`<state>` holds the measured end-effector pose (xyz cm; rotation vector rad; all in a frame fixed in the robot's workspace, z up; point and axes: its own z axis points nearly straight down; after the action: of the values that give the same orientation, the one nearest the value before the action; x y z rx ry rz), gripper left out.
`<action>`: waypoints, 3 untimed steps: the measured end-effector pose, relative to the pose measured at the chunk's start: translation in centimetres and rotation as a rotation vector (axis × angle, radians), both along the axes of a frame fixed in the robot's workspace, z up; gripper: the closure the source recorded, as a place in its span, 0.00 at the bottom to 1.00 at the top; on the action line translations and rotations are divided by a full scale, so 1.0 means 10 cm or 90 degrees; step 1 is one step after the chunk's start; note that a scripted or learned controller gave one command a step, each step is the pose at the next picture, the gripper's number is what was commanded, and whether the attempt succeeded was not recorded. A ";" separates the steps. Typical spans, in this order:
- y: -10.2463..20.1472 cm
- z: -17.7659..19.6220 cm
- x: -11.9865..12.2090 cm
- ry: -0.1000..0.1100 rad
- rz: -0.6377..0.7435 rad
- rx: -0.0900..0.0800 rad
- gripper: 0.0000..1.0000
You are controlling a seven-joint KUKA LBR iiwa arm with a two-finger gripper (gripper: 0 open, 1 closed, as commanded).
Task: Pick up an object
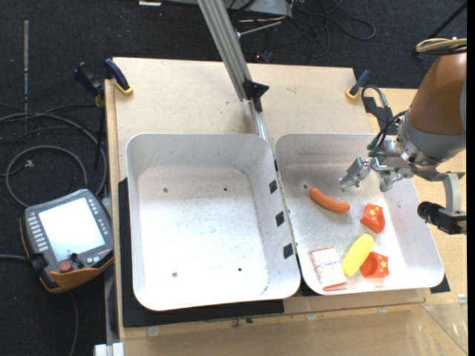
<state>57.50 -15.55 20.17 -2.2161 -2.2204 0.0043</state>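
Above right bin [415, 269]: metal gripper [373, 174] spread open, holding nothing; smooth orange sausage [329, 199] below.

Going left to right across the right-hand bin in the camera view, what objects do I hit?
White carton → orange sausage → yellow banana-like piece. The two red pieces come last, too level with each other to order.
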 end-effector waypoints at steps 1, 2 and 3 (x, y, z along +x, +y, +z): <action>0.00 0.03 0.01 -0.003 0.000 -0.001 0.00; 0.01 -0.62 0.02 0.001 -0.002 0.000 0.00; 0.02 -1.08 0.02 -0.003 -0.001 -0.001 0.00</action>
<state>57.72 -15.39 9.35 -2.2220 -2.2211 0.0009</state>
